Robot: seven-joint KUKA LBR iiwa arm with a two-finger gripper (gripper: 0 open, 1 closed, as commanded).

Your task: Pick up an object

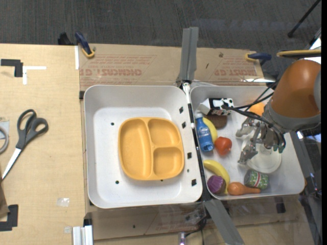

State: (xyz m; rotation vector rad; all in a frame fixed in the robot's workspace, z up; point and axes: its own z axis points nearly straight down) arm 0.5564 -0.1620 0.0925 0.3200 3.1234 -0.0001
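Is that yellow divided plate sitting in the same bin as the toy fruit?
No, the yellow divided plate lies in the left white bin, while the yellow toy banana lies in the right white bin.

1. The arm [296,93] presents a rounded, glossy orange band above a grey wrist section.
2. Thin dark cables run from the wrist along the tool body.
3. The gripper [249,148] is built of bare silver-grey metal links with small dark fasteners.
4. Its structure is slender, angular and open-framed.
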